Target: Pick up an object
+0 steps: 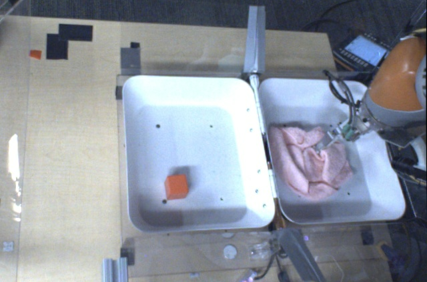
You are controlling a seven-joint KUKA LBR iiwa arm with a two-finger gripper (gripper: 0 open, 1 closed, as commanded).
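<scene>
A crumpled pink cloth (308, 162) lies in the right bin (373, 204), towards its left wall. My gripper (325, 146) comes in from the right and points down and left, with its tip on the upper right part of the cloth. An orange block (177, 187) sits in the left bin (190, 97), near its front left corner, far from the gripper.
A grey metal divider post (254, 41) stands behind the seam between the two bins. Cables and a small screen (363, 51) lie beyond the right bin. Black markers (65, 39) sit on the wooden bench at far left.
</scene>
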